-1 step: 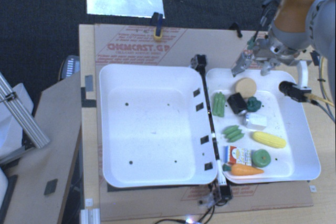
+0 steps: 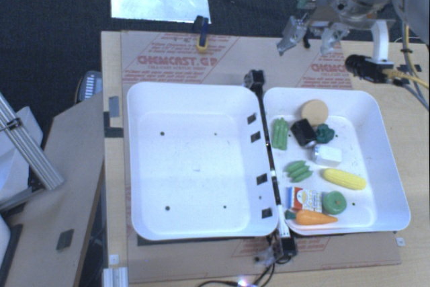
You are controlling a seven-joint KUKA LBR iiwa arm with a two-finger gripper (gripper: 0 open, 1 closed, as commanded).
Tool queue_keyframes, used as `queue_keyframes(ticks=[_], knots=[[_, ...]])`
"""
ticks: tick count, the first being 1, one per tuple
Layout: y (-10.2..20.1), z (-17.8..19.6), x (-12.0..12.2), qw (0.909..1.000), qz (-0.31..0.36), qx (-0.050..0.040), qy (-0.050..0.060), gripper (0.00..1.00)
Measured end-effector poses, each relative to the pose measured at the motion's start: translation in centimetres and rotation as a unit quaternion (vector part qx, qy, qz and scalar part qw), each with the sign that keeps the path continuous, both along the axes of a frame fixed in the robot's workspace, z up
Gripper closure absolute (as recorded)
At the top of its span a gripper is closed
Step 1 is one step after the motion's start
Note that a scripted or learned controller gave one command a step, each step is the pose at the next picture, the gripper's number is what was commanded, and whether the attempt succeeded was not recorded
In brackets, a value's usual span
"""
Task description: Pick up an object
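While the arm waits raised at the far right of the camera view, I see its pincer point(image 2: 312, 37) hanging above the worktop point(image 2: 168, 50) behind the bins, its two pale fingers spread apart with nothing between them. I judge it parked there so the camera gets a clear look at the load before a pick.

Every candidate lies in the right shallow white plastic bin point(image 2: 386, 144), well apart from the pincer. I count a round tan biscuit-like disc point(image 2: 314, 110), a black block point(image 2: 302, 132) touching a dark green knobbly lump point(image 2: 325, 133), a ribbed green pod-shaped vegetable point(image 2: 279, 133), a white rectangular block point(image 2: 328, 156), a small cluster of green bean pods point(image 2: 298, 171), a yellow toy corn cob point(image 2: 345, 179), a printed little carton point(image 2: 304, 198), a green round ball-like piece point(image 2: 334, 201) and an orange toy carrot point(image 2: 314, 218). They look like smooth moulded plastic, crowded toward the divider.

The left shallow white plastic bin point(image 2: 195, 158) sits just beside it, clipped along the shared edge.
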State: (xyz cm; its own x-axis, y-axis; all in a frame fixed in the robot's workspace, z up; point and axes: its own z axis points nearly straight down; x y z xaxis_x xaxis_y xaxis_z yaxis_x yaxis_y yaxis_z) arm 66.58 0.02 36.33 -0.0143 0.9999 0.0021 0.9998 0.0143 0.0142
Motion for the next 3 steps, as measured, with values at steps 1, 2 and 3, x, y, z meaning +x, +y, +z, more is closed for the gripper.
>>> queue_keyframes(ticks=[1, 2, 3], knots=[[0.0, -19.3, -2.9, 0.9998, -0.007, -0.0009, 0.017, 0.00], [2.5, -1.0, 0.6, 1.0000, -0.003, -0.0012, -0.001, 0.00], [2.4, -1.3, 0.5, 0.9999, -0.003, -0.0025, 0.010, 1.00]])
